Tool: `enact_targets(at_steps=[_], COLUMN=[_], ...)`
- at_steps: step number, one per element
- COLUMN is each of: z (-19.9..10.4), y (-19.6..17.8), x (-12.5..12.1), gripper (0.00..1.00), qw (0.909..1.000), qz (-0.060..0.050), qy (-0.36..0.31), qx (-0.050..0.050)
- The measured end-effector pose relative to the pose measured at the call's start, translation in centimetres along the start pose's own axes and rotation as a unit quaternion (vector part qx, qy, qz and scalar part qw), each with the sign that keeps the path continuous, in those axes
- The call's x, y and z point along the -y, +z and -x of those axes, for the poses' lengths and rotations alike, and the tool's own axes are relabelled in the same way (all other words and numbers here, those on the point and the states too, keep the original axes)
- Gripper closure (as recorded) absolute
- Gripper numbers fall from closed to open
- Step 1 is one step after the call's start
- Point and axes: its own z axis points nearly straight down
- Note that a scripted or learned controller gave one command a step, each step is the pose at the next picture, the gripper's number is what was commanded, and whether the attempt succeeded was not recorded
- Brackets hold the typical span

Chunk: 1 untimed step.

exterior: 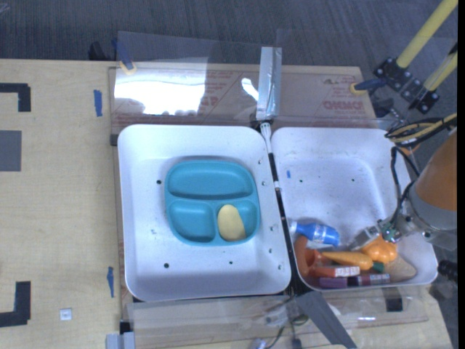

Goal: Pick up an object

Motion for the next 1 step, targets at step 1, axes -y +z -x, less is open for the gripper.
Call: enact_targets(at_steps=[1], z=[0.07], y=[-1.2], x=[-0.31], gripper=[1.0], qw=[1.0], qz=[0.004], qy=[0.0], qx=[0.002])
